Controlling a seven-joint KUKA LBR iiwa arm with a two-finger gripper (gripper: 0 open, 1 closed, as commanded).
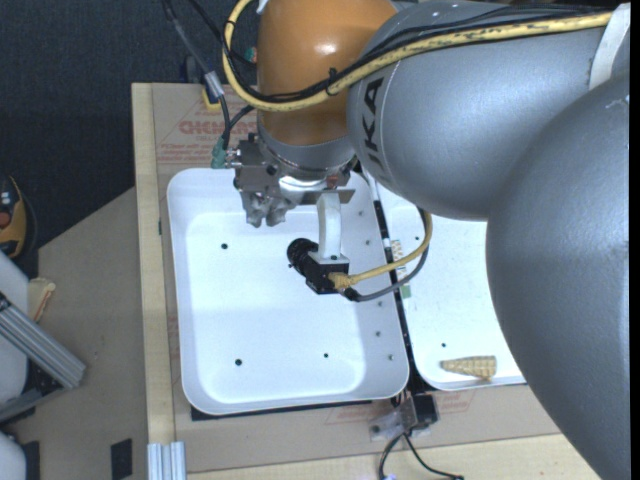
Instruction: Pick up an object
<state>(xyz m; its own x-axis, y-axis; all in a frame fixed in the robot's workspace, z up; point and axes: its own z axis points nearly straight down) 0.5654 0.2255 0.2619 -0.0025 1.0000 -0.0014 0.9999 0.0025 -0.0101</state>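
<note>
Near: tan wedge-shaped object [470, 368], lying in right bin [450, 298] by its front rim. Middle: left bin [260, 348], bare floor, low walls. Far: gripper [264, 208] over left bin's far end, grip state untellable, well apart from object; advise crossing the adjoining rims high, descending squarely

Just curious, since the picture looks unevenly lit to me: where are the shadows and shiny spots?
In the camera view, the grey arm shades the upper part of the left bin, while the lower part is bright; a patch of glare shines on the orange band.
</note>
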